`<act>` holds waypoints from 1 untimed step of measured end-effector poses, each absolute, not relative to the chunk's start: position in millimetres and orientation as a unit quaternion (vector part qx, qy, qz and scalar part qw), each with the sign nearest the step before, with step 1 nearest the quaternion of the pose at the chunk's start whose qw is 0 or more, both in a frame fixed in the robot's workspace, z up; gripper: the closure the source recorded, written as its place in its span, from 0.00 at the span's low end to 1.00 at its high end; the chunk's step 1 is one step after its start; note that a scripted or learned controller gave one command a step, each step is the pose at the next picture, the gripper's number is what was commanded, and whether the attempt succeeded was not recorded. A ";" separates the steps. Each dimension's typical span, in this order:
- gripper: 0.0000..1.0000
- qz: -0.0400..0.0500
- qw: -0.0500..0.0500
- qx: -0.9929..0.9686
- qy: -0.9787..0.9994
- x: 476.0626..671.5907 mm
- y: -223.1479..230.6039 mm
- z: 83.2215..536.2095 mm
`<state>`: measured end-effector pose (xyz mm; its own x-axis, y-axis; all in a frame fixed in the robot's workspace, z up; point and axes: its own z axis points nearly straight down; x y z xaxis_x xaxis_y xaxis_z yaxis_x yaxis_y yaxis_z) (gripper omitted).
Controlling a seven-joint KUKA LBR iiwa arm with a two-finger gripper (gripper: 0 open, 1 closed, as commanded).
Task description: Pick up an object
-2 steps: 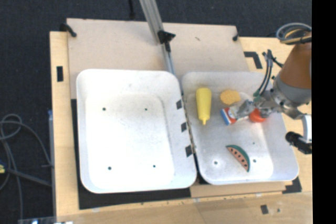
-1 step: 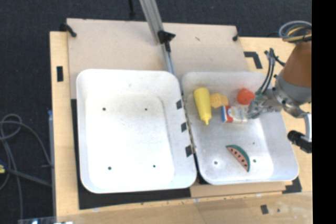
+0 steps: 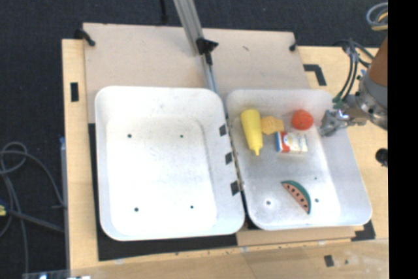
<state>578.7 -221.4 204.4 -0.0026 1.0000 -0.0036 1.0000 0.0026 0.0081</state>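
— Where is the gripper seen?
— Over the right bin's right edge; whether it is open cannot be told.
— And the objects?
— A mustard bottle, tomato, small carton and watermelon slice are seen lying in that bin.

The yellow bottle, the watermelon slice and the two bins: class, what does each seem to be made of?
Yellow bottle: probably plastic, smooth with an even colour. Watermelon slice: likely a moulded plastic toy, with flat red and green and painted seeds. Right bin and left bin: seemingly thin formed plastic, matte white and scuffed, with rounded corners.
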 end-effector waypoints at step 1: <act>1.00 0.001 0.002 0.706 0.708 579.7 -222.8 223.6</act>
